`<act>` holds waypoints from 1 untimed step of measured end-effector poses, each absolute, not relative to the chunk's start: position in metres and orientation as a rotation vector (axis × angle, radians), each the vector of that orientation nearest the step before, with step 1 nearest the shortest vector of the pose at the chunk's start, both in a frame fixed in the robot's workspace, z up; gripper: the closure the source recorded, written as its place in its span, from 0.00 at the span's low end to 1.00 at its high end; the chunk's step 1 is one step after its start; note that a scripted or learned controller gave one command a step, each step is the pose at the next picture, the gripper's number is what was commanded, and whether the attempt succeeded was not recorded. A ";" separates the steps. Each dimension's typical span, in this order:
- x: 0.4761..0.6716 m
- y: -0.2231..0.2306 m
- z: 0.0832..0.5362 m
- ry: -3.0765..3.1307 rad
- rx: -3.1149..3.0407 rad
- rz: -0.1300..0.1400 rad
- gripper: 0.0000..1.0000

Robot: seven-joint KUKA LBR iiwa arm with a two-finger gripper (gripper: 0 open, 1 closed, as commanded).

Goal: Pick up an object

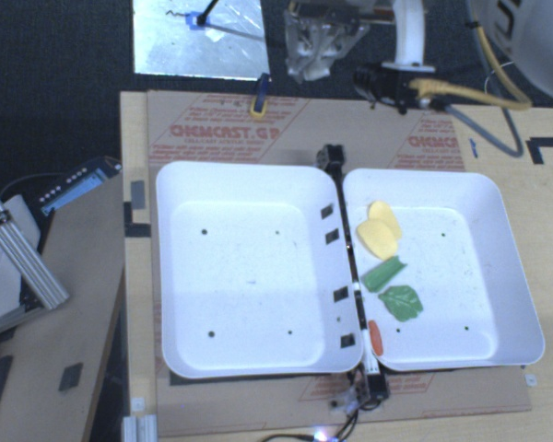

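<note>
The right bin (498,247) holds several small objects near its left wall: a pale yellow piece (380,231), a green pod-shaped piece (383,273), a green leaf-shaped piece (403,302) and a small orange-red piece (376,338) at the front left corner. My gripper (313,55) hangs high at the top of the view, above the back edge of the bench and well clear of both bins. Nothing shows between its fingers (300,61).
The left bin (180,274) sits beside the right one, joined by a black-clipped divider (346,256). A brown cardboard sheet (221,127) lies under both bins. A shiny metal plate (198,21) lies at the back left. Cables and hoses (461,95) trail at the back right.
</note>
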State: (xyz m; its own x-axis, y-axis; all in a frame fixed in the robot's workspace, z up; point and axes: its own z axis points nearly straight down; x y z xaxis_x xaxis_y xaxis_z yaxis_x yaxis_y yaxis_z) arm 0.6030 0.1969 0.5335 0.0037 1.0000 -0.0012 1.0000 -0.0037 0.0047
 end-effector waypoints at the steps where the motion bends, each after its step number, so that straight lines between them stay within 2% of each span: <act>1: 0.486 0.237 0.536 2.237 2.209 0.004 1.00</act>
State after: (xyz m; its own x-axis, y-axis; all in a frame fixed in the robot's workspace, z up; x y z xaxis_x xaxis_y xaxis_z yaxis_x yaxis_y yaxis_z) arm 0.4857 0.2373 0.5359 -0.0127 0.9999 0.0033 0.9999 0.0127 -0.0001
